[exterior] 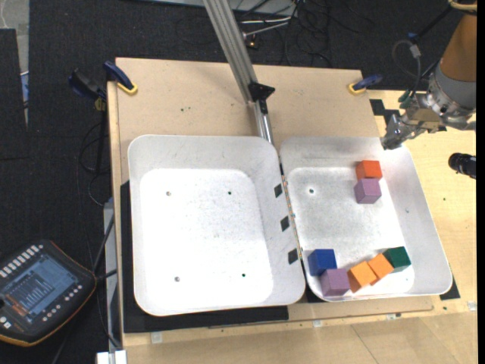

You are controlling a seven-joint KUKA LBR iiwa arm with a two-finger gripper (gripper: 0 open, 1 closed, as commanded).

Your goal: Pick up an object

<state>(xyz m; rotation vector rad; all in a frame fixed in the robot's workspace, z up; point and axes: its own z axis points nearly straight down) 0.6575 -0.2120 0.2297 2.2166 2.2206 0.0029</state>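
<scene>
The gripper (pixel 393 136) is poised at the right bin's (pixel 424 226) far corner; its finger state cannot be told. The orange cube (pixel 369 169), nearest, is best approached from directly above, clear of the touching purple cube (pixel 367 191).

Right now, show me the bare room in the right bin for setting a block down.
Free: the right bin floor between the purple block above and the blue block below. Crowded: its bottom edge, where blue, purple, orange and green blocks cluster.

Two blocks (pixel 368 180) sit touching toward the back of the right bin (pixel 333 203); five more (pixel 360 268) cluster along its front edge. The left bin (pixel 151 203) adjoins it.
</scene>
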